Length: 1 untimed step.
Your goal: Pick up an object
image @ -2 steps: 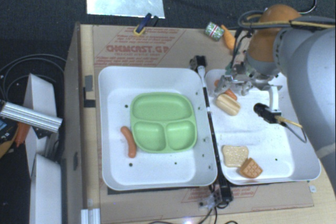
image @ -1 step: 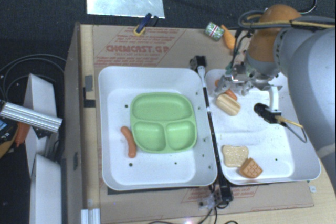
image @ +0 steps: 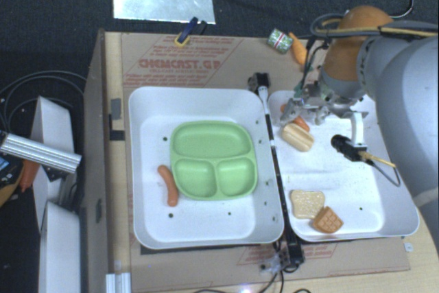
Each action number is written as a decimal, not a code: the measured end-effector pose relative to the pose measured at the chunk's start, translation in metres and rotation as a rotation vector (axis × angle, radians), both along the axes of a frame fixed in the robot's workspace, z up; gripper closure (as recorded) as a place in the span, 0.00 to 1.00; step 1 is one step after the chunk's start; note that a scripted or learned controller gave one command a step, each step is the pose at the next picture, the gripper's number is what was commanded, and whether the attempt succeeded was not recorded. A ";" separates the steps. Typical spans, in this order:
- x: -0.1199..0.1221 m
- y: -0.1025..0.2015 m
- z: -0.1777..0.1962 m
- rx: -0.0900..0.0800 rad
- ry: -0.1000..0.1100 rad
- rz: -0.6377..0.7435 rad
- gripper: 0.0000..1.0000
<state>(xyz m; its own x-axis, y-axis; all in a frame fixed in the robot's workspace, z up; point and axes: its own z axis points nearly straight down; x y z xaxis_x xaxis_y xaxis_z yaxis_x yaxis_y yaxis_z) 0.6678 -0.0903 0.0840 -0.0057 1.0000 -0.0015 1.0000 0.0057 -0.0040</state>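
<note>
Camera view: my gripper [image: 302, 113] hangs low over the right bin [image: 394, 216], directly above the hot dog bun [image: 298, 136] at its near-left side. I judge this the approach step. Descent and closure come next; finger state I cannot tell.

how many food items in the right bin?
3 clearly: a hot dog bun near the gripper at the bin's far left, a bread slice and a waffle at the near edge. The arm may hide more.
</note>
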 end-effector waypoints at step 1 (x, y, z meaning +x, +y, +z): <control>0.000 -0.004 0.000 0.001 0.000 -0.003 0.00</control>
<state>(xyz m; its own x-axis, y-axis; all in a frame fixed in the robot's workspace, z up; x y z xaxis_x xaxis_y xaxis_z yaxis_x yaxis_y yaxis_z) 0.6678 -0.0940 0.0842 -0.0031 1.0000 -0.0007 1.0000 0.0031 -0.0040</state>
